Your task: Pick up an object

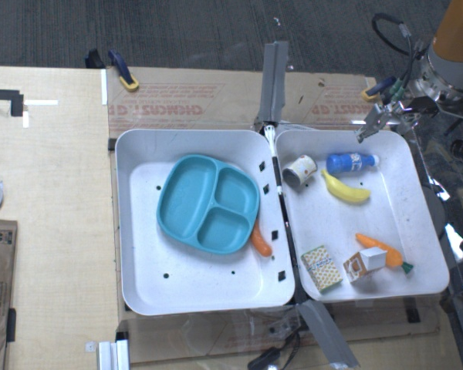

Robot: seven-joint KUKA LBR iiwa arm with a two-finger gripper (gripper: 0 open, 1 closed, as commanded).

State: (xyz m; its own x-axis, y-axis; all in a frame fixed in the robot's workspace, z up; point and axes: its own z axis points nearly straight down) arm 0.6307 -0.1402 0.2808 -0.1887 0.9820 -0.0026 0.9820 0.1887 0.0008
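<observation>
Blue bottle below-left of tool, apart, beside banana

Blue plate hides part of the carrot beside it

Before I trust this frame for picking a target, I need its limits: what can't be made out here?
- Gripper, camera view: small and dark over the right bin's far rim; finger state unreadable.
- Arm: cut off by the top right edge.
- Carrot in the left bin: partly hidden under the blue plate.
- Small carton: covers the middle of another carrot; its print is too small to read.
</observation>
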